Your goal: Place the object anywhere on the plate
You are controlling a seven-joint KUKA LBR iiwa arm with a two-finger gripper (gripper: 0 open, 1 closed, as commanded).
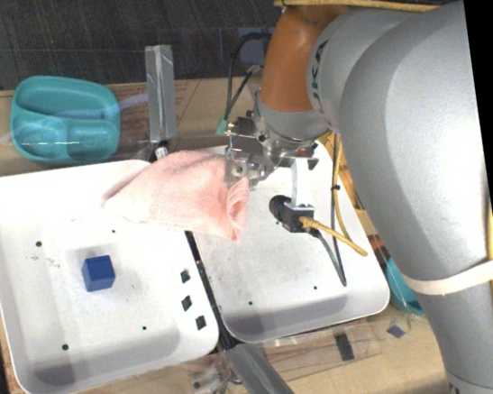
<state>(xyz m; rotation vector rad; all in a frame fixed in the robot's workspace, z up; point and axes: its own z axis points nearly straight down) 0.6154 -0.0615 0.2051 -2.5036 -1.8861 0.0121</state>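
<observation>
A: How many things did you count?

B: Two white bins (20, 269) on the desk (359, 349), one blue cube (99, 272) in the left bin, one pink cloth (183, 196) draped over the divide between them, and one teal plate (62, 117) behind the left bin.

A: And the pincer (240, 167)?

B: It sat at the cloth's right end, where the fabric bunched up. Whether it was closed on the cloth, I couldn't tell.
</observation>
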